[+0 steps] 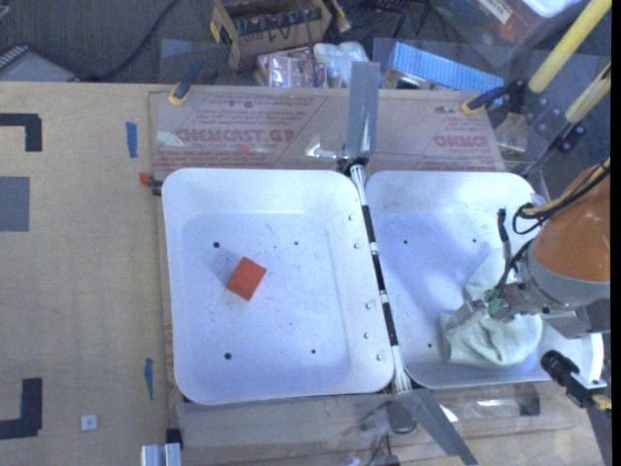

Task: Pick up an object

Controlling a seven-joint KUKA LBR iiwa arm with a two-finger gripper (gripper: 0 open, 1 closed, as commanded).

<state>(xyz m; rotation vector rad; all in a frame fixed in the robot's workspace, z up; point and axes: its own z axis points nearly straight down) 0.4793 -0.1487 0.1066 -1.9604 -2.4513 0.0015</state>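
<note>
Bench, two bins [194,202] | end effector [482,309] on cloth [490,338], grip unclear | orange block [246,279] left bin

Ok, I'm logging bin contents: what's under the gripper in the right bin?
A crumpled pale cloth lies on the right bin floor beneath the gripper. The arm covers the cloth's right side, so anything there is hidden.

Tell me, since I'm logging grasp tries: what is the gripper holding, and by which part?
Cannot be told: the gripper sits over the crumpled pale cloth in the right white bin.
</note>
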